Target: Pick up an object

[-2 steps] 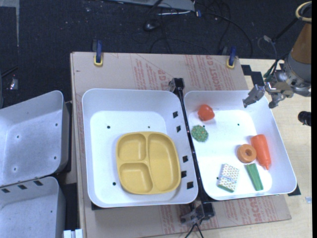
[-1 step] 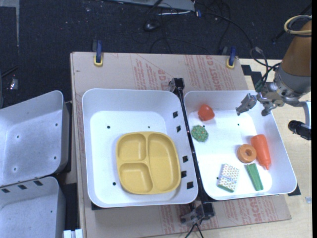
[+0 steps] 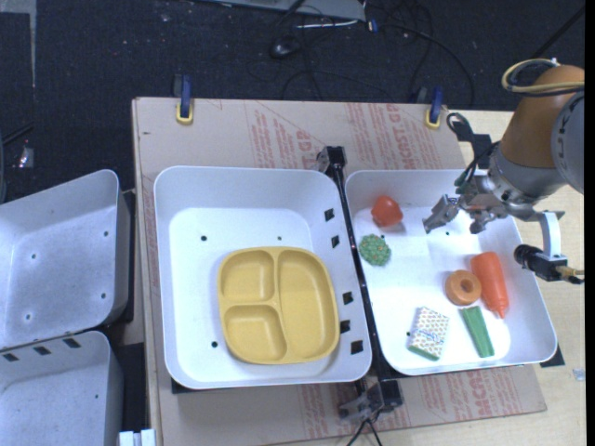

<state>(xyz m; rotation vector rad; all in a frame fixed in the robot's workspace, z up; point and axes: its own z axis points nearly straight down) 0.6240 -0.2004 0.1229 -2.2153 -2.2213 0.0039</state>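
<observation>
Worktop (image 3: 242,137) of brown board carries two shallow white bins side by side. Left bin (image 3: 186,203) holds a yellow tray (image 3: 277,305) with three compartments, lying flat near the middle. Right bin (image 3: 530,337) holds several small things: a red tomato-like piece (image 3: 387,212) near the back, a green round piece (image 3: 375,250) just in front of it, an orange ring (image 3: 463,288) touching an orange carrot (image 3: 493,282), a green stick (image 3: 479,331) near the front, and a small patterned box (image 3: 428,333) beside the stick. The arm comes from the right, and its pincer (image 3: 462,214) hangs over the back part of the right bin, to the right of the red piece. Its fingers stand apart, with nothing between them.
</observation>
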